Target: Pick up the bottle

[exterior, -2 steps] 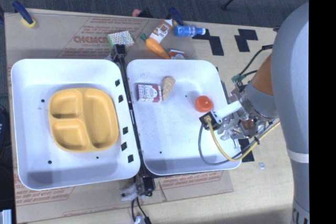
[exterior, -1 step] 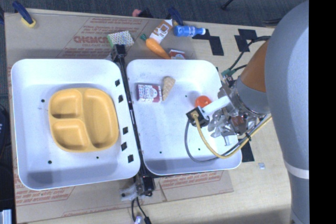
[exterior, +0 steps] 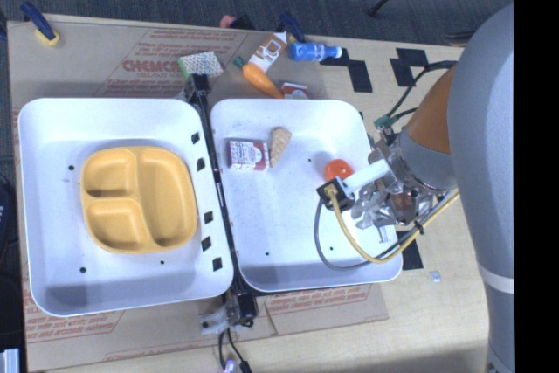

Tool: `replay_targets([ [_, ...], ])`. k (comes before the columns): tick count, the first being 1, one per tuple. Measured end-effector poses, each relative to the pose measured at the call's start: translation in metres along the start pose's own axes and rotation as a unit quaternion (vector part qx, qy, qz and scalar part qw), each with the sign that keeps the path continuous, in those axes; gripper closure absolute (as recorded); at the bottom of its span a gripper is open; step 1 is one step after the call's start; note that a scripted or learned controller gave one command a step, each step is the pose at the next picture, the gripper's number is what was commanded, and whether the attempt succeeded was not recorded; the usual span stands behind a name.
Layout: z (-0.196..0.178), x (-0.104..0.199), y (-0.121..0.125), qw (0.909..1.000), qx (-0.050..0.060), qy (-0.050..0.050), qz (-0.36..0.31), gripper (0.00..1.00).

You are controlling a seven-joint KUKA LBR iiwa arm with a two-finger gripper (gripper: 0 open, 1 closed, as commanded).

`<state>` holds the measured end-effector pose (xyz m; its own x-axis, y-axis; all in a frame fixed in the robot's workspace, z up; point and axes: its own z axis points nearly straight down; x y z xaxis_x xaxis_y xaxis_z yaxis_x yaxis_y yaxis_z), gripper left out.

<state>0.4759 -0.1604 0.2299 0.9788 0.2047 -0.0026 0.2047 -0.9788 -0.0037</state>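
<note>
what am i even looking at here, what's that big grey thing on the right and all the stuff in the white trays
The big grey thing is a robot arm, seen by one camera fixed above the bench, looking down at a slant. Its end effector hangs over the right bin, near a small orange-red object. That bin also has a small red and white packet and an ice cream cone. The left bin holds a yellow divided plate. A blue bottle lies on the bench beyond the bins, beside a carrot. I can't see anything held.
</note>
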Motion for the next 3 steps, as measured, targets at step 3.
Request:
replay_targets([
  [3,-0.010,0.006,-0.025,1.0000,0.001,0.000,-0.001,1.00],
])
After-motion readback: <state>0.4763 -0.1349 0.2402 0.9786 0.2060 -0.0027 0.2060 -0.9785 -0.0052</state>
